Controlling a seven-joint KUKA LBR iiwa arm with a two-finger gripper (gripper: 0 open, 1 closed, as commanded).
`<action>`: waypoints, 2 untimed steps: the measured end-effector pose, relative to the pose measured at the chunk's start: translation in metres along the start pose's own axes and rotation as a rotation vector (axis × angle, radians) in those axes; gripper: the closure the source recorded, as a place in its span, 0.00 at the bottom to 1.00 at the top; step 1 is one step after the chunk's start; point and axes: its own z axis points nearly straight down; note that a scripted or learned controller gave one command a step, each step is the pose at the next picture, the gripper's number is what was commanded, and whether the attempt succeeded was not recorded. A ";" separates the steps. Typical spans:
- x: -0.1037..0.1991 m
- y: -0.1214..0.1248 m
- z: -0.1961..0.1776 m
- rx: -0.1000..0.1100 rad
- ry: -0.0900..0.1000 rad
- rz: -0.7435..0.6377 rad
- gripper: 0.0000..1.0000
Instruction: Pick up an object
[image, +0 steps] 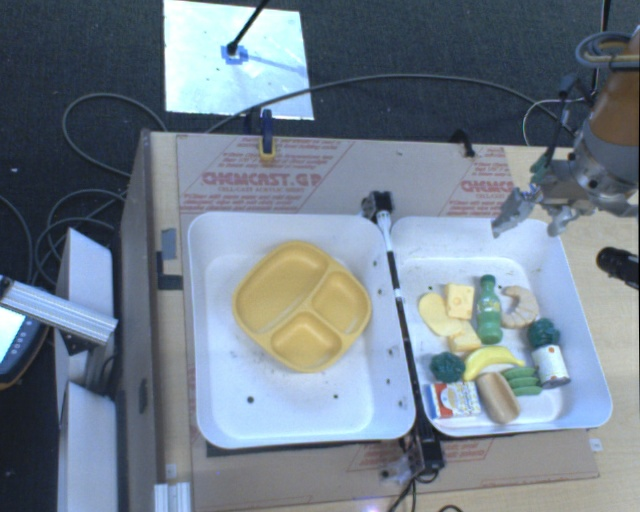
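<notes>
The gripper (532, 213), at the upper right of the frame, hangs over the far edge of the right bin (580, 300) with its two fingers spread apart and nothing between them. Below it, in the lower half of that bin, toy food lies clustered: a green bottle (488, 309), cheese (459, 300), a croissant (520, 305), a banana (490, 359), broccoli (447, 367), a small can (551, 364), a bread roll (498, 396) and a carton (455, 400). Left of centre, the left bin (230, 400) holds a yellow divided plate (302, 304).
</notes>
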 end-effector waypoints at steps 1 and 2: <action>0.014 -0.031 0.184 -0.001 0.000 0.001 0.00; 0.013 -0.043 0.197 -0.006 -0.001 0.002 0.00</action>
